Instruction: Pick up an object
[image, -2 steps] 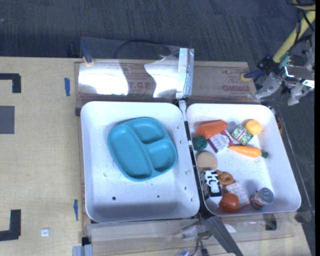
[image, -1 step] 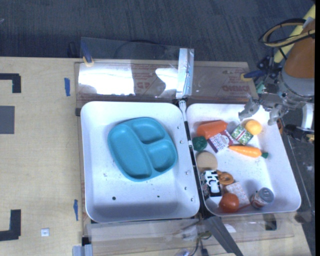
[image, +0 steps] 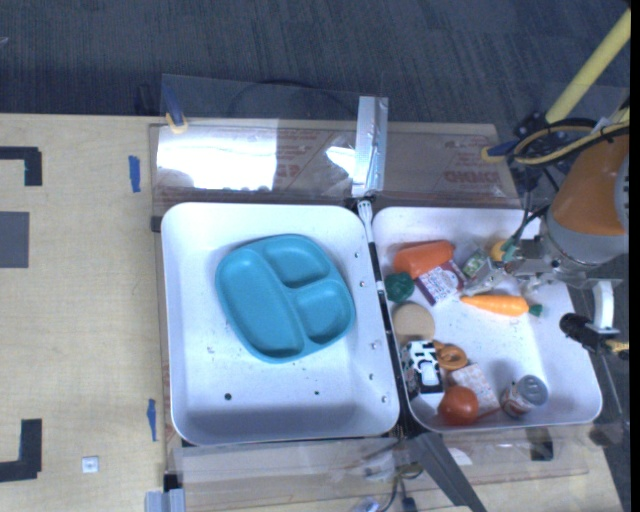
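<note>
The right bin (image: 570, 350) holds several small objects. An orange carrot (image: 495, 304) lies near its middle right, and a larger orange-red piece (image: 422, 256) sits at the far left. Also there are a green item (image: 400, 288), a purple packet (image: 437, 285), a beige round piece (image: 413, 321), a black-and-white item (image: 424, 362), a pretzel (image: 452, 355), a red tomato (image: 459, 404) and a small can (image: 524, 393). My gripper (image: 522, 262) hangs at the bin's far right part, just above the carrot's right end. Nothing is visibly held in it.
The left bin (image: 190, 330) carries a blue divided plate (image: 285, 295). A clear plastic sheet and a metal post (image: 370, 145) stand behind the bins. The arm with its orange band (image: 590, 190) and cables crowds the right side. A black part (image: 590, 330) juts over the bin's right rim.
</note>
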